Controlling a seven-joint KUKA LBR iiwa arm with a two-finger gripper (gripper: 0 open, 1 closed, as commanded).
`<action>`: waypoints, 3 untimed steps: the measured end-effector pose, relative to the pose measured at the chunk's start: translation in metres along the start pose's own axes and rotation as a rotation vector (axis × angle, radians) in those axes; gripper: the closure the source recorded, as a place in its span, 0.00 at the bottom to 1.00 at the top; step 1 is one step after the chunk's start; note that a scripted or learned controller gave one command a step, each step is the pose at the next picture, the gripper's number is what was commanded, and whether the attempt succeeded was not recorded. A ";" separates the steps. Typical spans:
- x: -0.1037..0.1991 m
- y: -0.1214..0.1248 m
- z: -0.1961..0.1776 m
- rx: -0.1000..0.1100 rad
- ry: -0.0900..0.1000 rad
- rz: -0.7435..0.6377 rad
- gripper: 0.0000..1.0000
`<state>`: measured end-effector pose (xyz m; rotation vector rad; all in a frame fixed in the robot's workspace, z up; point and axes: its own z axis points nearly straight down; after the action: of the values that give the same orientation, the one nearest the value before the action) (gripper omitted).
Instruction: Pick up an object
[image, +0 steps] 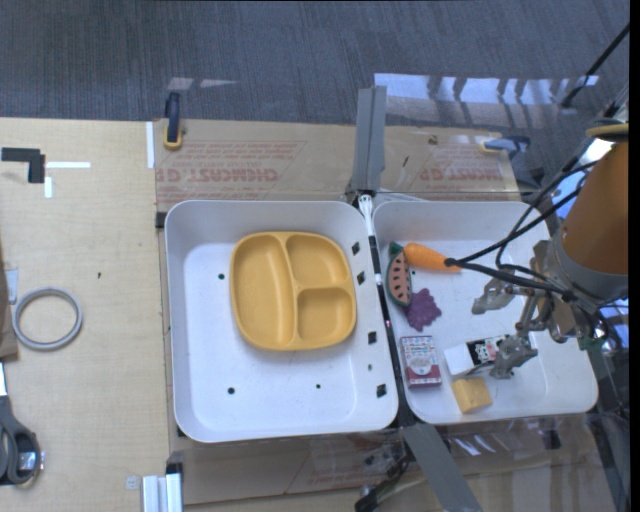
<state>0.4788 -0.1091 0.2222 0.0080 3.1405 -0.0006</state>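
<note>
While the arm reaches in, the hand (508, 335) hangs low over the right bin (570, 395).
Can't tell its state; the toys sit along that bin's left edge, the cheese wedge (471, 394) near the front.

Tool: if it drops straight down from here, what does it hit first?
Probably the black-and-white card just left of the tool, or the bare floor of the right bin beside it; depth is unclear from this slant.

A robotics lab is suggested by the wooden desk (90, 400) fitted with two white bins (190, 330), cabling (520, 235) and grey carpet (250, 50).
</note>
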 end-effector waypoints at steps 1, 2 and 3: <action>-0.114 0.014 0.031 0.000 -0.001 0.137 0.00; -0.113 0.016 0.087 0.001 0.000 0.366 0.00; -0.115 0.043 0.030 0.001 -0.002 0.660 0.00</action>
<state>0.5940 -0.0667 0.1921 1.0251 2.9665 -0.0016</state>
